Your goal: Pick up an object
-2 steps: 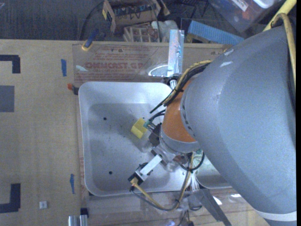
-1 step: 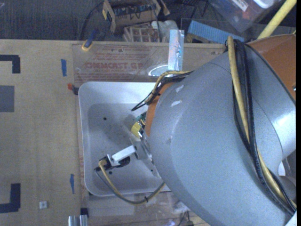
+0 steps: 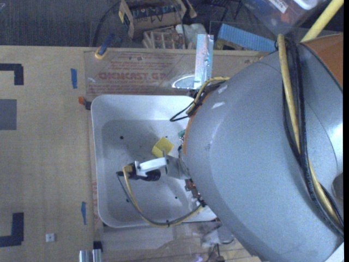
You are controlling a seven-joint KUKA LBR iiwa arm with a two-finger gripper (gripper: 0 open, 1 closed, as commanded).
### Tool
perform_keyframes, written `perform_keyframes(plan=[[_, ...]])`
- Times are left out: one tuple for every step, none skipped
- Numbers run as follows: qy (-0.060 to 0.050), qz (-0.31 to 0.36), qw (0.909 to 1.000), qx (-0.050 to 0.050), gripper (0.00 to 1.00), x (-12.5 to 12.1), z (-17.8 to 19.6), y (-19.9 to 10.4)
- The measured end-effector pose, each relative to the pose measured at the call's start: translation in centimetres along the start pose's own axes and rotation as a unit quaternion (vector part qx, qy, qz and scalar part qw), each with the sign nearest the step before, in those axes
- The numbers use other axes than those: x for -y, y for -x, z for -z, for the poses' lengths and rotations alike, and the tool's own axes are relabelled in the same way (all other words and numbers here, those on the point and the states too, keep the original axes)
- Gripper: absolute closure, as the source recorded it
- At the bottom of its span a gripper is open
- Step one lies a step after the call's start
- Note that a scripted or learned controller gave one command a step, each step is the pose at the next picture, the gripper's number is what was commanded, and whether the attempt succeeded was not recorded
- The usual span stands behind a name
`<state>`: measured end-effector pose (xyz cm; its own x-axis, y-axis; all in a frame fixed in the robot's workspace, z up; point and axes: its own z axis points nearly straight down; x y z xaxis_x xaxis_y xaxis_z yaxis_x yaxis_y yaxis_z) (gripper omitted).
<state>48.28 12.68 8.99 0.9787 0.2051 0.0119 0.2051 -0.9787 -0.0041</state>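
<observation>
The camera view looks down on a tan bench (image 3: 43,157) with a white bin (image 3: 106,141) on it. The big grey arm (image 3: 262,157) comes in from the right and covers much of the picture, along with the right side of the bin. Its gripper (image 3: 173,167) is low down inside the bin, near the middle, and most of it is tucked under the arm. From here nobody can tell if the gripper is squeezed together or spread apart, and nothing can be seen held in it. A small yellow thing (image 3: 162,146) lies on the floor of the bin, just beside the gripper, on the side toward the top of the picture. It is likely the thing the arm will try to pick up, and it seems to rest on the floor, not lifted. A tiny green thing (image 3: 181,132) peeks out at the edge of the arm, a bit higher up. A few things could go wrong. The gripper looks to be beside the yellow thing, not over it, so it might close on air and come up with nothing. It might also bump the yellow thing and push it away. The yellow thing looks small and flat, so it could slip out on the way up.
</observation>
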Motion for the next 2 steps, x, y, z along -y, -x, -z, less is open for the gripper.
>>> perform_keyframes(plan=[[-0.009,0.19,0.9818,0.001,0.0,-1.2,0.1,0.4],[0.004,0.007,1.0,0.0,0.0,0.9,0.0,-0.2]])
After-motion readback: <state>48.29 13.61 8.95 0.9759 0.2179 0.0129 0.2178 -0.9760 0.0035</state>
